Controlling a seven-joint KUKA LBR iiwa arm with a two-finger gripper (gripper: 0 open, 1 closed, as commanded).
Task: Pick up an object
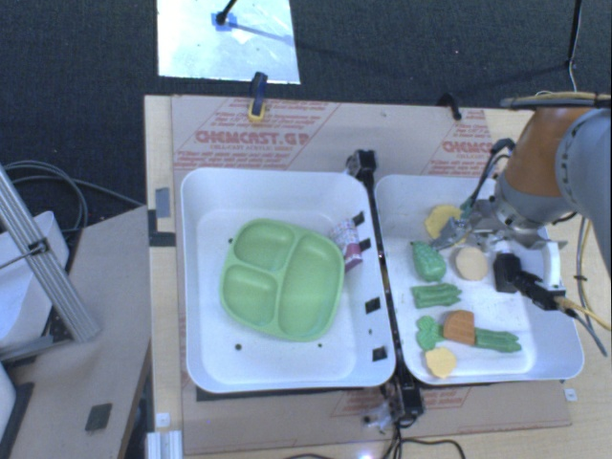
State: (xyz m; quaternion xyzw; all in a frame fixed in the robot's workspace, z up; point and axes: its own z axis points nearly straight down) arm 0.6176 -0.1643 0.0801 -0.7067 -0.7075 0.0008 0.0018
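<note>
The right bin point(564, 352) holds several toy foods: a yellow piece point(440, 219), a dark green piece point(428, 261), a cream round piece point(470, 264), a green pod point(435, 295), an orange-brown block point(460, 326), a long green piece point(498, 339) and a small yellow piece point(440, 361). My gripper point(457, 234) hangs low over the bin's upper middle, just right of the yellow piece and above the cream round one. I see nothing lifted clear of the bin floor.
The left bin point(206, 352) carries a light green divided plate point(283, 277) and a small pink and white item point(349, 243) by its right wall. A black divider point(375, 285) separates the bins. Cables trail at the right edge point(583, 314).
</note>
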